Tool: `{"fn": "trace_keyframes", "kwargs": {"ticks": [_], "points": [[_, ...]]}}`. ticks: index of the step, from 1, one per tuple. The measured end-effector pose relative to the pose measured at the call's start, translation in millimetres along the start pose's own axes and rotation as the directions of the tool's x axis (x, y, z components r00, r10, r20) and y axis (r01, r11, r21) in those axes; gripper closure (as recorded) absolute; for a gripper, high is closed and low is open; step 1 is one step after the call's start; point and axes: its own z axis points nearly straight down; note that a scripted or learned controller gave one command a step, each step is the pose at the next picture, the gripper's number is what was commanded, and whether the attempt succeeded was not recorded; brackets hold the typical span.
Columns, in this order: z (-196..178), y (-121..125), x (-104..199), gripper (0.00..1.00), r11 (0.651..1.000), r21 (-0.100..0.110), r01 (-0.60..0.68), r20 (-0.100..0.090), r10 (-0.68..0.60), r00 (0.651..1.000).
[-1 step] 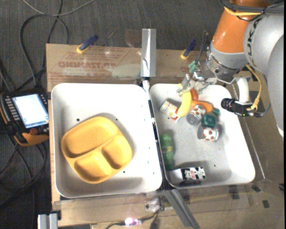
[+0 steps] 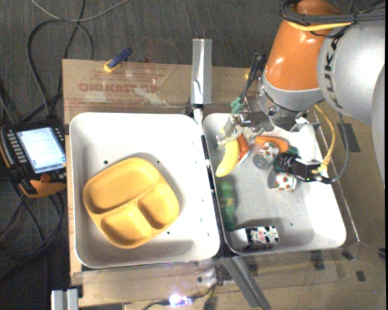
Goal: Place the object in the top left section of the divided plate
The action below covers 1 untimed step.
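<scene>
Pincer: while the arm [image 2: 323, 50] leans over the right bin [image 2: 310, 225], its pincer [image 2: 238, 126] sits low at that bin's upper left corner, just above the banana [image 2: 227, 160]; whether it is open or closed I cannot tell, since the wrist housing hides the tips

Object: most likely the banana, lying in the right bin with its upper end under the pincer and its lower end pointing toward the wall between the bins; nothing shows it clamped

Plate: divided plate [image 2: 130, 200] in the left bin [image 2: 90, 141], turned at a slant, well apart from the banana; three hollows, one long and two smaller

Risk, grasp: the banana is smooth, curved and tapering; a grip near one end could let it swing or slip out; an orange carrot-like piece [image 2: 269, 142] lies just beside it and could be caught instead

Risk, transfer: the bin walls stand between start and goal; a low carry could clip them

Risk, placing: with the plate slanted, the top left section is easy to misjudge; a drop on a ridge could roll into the wrong hollow

Materials: glossy yellow plastic plate with rounded ridges; matte white bins; spotted cups [image 2: 282, 181] and a green toy [image 2: 227, 202] nearby on the bench
</scene>
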Motion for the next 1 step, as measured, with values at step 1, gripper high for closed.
{"fn": "trace_keyframes", "kwargs": {"ticks": [1], "points": [[68.3,-21.9,38.5,1.00,0.997,0.002,0.072,0.000,-0.072,0.997]]}}
